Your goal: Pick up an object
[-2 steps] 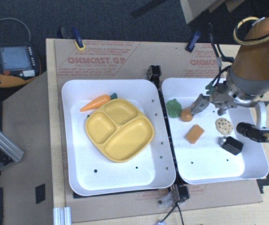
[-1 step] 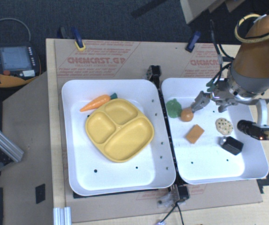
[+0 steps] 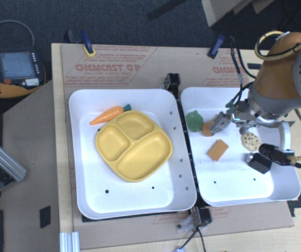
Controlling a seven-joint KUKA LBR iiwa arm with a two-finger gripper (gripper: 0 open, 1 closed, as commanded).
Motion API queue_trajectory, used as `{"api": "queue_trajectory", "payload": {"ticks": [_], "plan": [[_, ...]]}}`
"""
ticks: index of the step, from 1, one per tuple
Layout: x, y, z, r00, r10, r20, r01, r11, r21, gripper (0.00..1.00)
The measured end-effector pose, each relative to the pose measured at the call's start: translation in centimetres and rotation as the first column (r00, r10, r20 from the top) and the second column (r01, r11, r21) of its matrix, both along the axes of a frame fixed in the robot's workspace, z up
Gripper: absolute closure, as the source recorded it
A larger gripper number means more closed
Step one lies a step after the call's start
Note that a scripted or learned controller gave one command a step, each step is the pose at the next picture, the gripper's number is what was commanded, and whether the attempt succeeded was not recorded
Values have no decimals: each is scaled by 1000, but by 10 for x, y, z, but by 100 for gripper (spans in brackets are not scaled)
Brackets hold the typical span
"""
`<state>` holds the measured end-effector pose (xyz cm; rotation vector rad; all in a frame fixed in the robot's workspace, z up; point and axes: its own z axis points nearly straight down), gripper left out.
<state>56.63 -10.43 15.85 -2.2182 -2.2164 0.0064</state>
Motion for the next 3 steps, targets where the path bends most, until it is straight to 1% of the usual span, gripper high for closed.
{"api": "queue_trajectory", "payload": {"ticks": [1,2,3], "plan": [[-6,2,-44,1000,0,0,0,1000,1,0],[-6,3,-76,1000,0,3,0,1000,0,0],[-5,3,-63,1000,0,9,0,1000,-1,100]]}}
